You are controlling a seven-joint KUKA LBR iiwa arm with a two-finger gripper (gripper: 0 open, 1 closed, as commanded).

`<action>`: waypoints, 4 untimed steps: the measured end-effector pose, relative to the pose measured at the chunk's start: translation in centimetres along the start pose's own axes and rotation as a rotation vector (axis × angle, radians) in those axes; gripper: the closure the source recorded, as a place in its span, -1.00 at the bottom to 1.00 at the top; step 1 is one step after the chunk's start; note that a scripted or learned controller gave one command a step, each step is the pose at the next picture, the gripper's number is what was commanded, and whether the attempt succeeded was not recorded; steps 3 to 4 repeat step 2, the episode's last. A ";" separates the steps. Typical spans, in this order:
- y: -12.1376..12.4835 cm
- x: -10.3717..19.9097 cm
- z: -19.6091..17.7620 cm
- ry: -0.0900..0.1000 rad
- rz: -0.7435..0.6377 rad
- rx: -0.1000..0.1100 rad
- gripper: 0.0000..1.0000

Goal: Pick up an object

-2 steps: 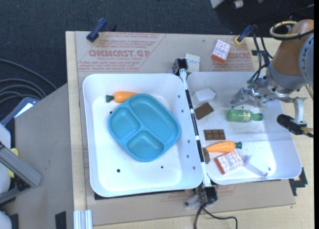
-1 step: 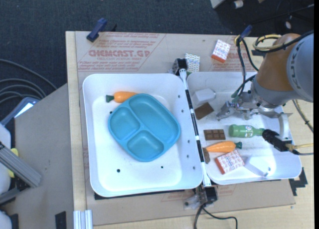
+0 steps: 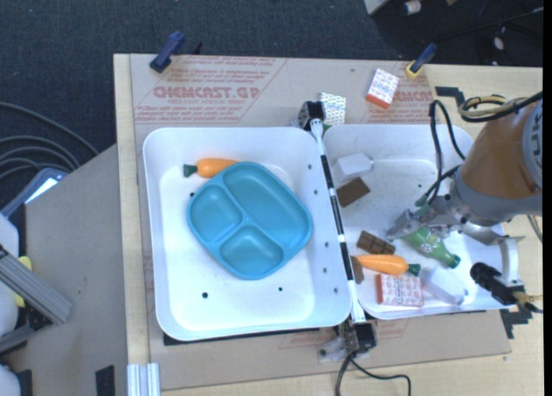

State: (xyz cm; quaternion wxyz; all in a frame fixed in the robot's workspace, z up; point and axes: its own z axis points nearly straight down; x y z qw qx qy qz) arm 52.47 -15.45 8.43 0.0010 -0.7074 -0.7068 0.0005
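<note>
Candidate objects lie mostly in the right bin [image 3: 392,151]. A green item [image 3: 434,243], possibly a small bottle or packet, lies near the bin's right side, directly under the gripper [image 3: 429,223]. The gripper sits low over it, at or just above its upper end; contact cannot be confirmed. Finger spacing is not resolvable from this angle, so the state of the jaws cannot be told.

Left of the green item: a toy carrot [image 3: 382,263] with a green tip pointing right, lying flat near the bin's front. Just above it, a dark brown block [image 3: 375,243]. Just below the carrot, touching or nearly so, a white-and-red box [image 3: 399,292] at the front wall. To its right, a pale white object [image 3: 446,282], identity unclear. In the bin's rear-left part: a grey-white block [image 3: 354,164] and, just in front of it, a brown block [image 3: 352,191], tilted.

Arm [image 3: 504,166] enters from the right, orange band above the wrist, over the bin's right edge.

Left bin [image 3: 164,213]: blue three-compartment plate [image 3: 248,218] roughly central; second toy carrot [image 3: 210,166] just behind its upper-left rim, touching or nearly touching it.

Outside the bins, on the board behind: a small red-and-white box [image 3: 382,88] and a patterned cube [image 3: 332,109] beside the divider.
</note>
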 end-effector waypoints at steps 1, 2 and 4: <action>0.1 0.0 -1.0 0.000 0.000 -0.002 1.00; 3.0 6.4 -10.1 0.000 -0.002 -0.003 1.00; 3.0 6.4 -10.1 0.000 -0.002 -0.003 1.00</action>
